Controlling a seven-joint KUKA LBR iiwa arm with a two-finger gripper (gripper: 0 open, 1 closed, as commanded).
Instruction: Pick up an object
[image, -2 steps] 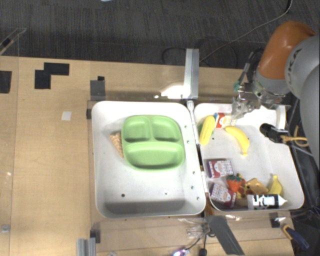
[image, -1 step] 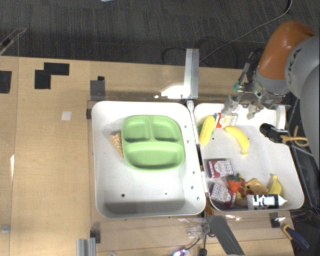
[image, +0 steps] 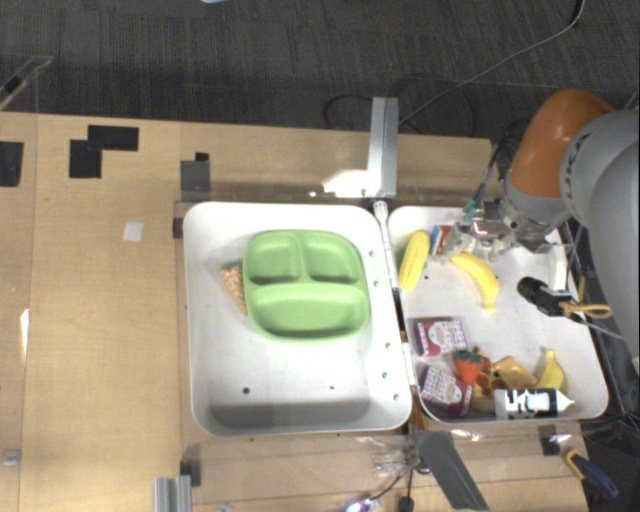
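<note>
Two white bins sit side by side: the left bin (image: 210, 330) holds a green divided plate (image: 303, 283) over a tan item (image: 233, 288), and the right bin (image: 520, 330) holds a corn cob (image: 413, 259) at its upper left, a banana (image: 480, 278) right of it, two small packets (image: 440, 352), a black-and-white bottle (image: 530, 403) and a small yellow item (image: 549, 370) along the lower edge. The gripper (image: 478, 232) sits low over the right bin's upper part, just above the banana and right of the corn cob, nothing visibly held; whether it is apart or together cannot be told

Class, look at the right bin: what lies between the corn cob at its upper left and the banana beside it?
In the camera view, the gripper comes down between the corn cob and the banana, over bare white bin floor.
</note>
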